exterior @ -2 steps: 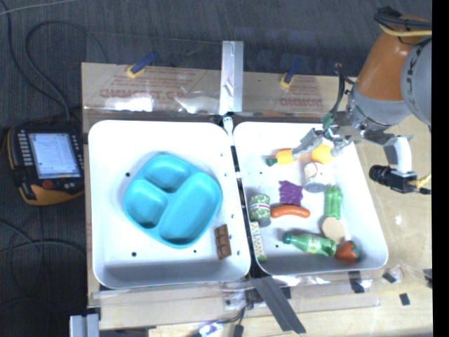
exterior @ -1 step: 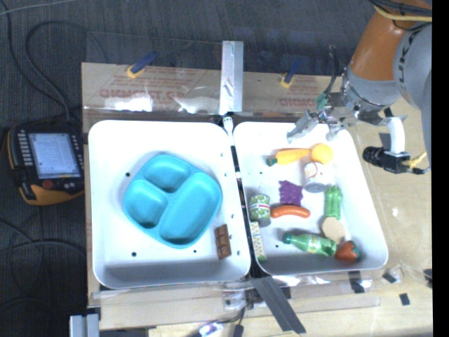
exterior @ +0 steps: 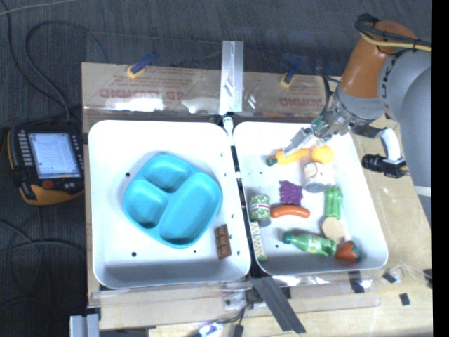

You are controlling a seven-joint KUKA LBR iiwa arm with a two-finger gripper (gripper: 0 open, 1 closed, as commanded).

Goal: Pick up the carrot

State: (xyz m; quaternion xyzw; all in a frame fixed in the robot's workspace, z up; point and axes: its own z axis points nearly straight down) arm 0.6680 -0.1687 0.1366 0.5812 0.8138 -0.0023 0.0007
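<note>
One gripper (exterior: 313, 133) over right bin (exterior: 372, 209), upper part, fingers clamped on carrot (exterior: 293, 155); carrot tilted, green tip lower-left; yellow item (exterior: 323, 153) just beside.

One fixed camera looks down at a slant on the bench, far enough back to take in both white bins (exterior: 98, 188) side by side. The arm (exterior: 372, 69) enters from the frame's upper right.

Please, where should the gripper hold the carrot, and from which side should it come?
Probably the orange middle of the carrot, from above, closing across its narrow width. It lies flat and slanted in the right bin, green end lower left, the gripper at its upper end.
</note>
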